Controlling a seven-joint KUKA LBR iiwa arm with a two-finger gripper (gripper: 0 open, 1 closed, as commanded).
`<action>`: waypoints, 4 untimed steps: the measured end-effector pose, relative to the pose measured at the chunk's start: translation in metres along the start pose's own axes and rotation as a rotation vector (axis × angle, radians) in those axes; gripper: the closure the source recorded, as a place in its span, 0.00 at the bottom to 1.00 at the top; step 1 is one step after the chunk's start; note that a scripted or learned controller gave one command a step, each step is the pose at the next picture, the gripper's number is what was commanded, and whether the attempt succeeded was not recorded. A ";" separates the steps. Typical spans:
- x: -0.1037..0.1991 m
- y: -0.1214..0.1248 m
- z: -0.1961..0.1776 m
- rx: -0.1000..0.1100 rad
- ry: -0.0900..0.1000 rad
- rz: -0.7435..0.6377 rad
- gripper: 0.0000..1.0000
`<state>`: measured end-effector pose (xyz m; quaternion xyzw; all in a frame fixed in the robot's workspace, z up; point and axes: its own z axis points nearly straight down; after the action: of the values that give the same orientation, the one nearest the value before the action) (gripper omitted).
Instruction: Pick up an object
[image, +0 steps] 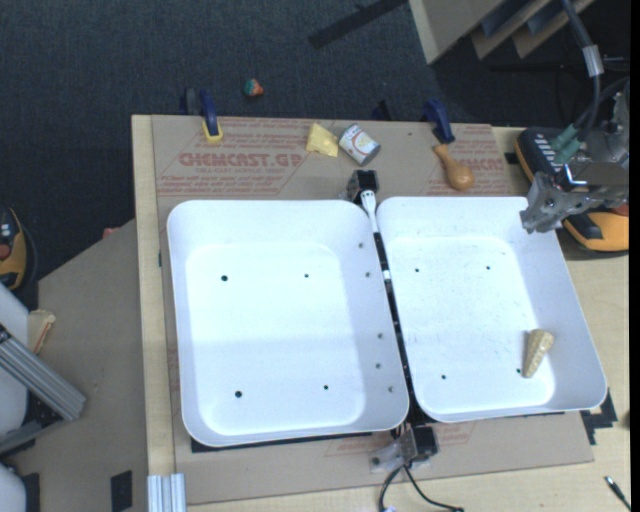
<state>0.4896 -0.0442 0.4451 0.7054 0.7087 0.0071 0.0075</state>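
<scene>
Left bin (195, 225), white and shallow, touching the right bin (570, 290) along a dark seam. Behind that seam, on the brown board: a yellow wedge (322, 141), a small grey-white block (359, 144), and further right an orange-brown wooden piece (455, 169). Inside the right bin, near its front right corner: a tan cone-shaped object (537, 352), lying alone on the floor. Above the right bin's back right corner: the claw (540, 215), apart from the cone, nothing visibly between its fingers; spread or pressed together, cannot tell.
</scene>
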 end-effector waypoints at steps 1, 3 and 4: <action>-0.007 -0.014 0.104 0.032 0.001 0.007 1.00; 0.156 0.109 0.170 0.035 0.001 -0.004 1.00; 0.222 0.110 0.095 0.012 0.004 -0.003 1.00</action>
<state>0.6001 0.1778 0.3519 0.7045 0.7097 0.0043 0.0022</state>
